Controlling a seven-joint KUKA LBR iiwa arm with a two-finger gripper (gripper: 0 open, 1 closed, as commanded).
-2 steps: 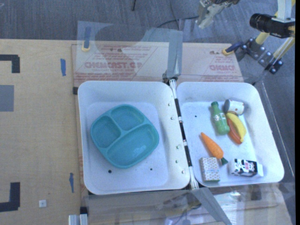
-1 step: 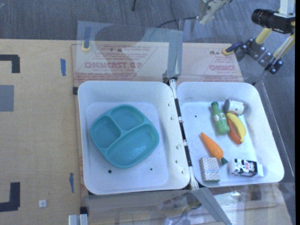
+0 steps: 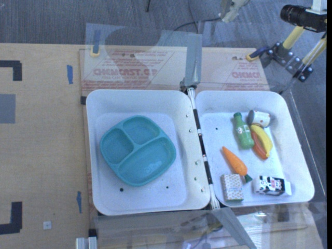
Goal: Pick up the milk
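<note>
The hand (image 3: pixel 232 7), as far as I can judge the pale piece at the top edge of the camera view to be it, hangs beyond the far side of both bins, over the grey floor rather than the surface; whether it is released or clenched I cannot tell, and no object is seen in it. The milk (image 3: pixel 271 185), a small carton with black-and-white cow patches, lies on its side in the bin on the view's right (image 3: pixel 290 105), close to that bin's near corner and well apart from the hand. Just beside it toward the divider lies a tan box (image 3: pixel 232 187); a carrot (image 3: pixel 235 161) lies a little farther back. A green bottle (image 3: pixel 242 130), a banana (image 3: pixel 262 138) and a small grey-and-white can (image 3: pixel 259 118) cluster at the far end. The other bin (image 3: pixel 98 105) holds a teal divided plate (image 3: pixel 137 149). By my reading the task has barely begun: the carton rests untouched on the bin floor, no approach toward it is evident, and everything is left to do; the reach across to the near corner, the descent over the carton, the closing on it and the lift.
</note>
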